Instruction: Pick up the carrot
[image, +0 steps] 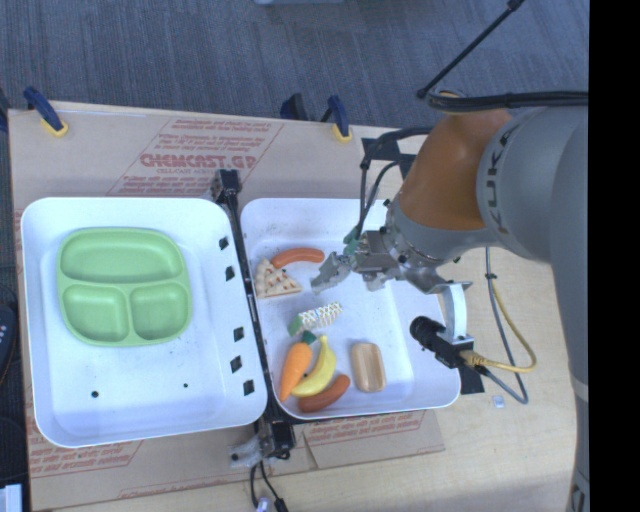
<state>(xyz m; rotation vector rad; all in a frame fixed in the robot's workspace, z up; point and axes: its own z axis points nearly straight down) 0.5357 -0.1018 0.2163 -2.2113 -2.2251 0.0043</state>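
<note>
The carrot (293, 367), orange with a green top, lies near the front left of the right bin (420, 395), pressed against a yellow banana (319, 370). My gripper (338, 270) hovers over the middle of that bin, above and to the right of the carrot and apart from it. Its fingers (330, 272) point left and look spread apart, with nothing between them.
The right bin also holds a red sausage (297, 257), a sandwich wedge (276, 282), a small white ridged piece (320, 317), a hot dog bun (368, 366) and another sausage (322, 394). A green divided plate (124, 284) sits in the left bin (40, 400).
</note>
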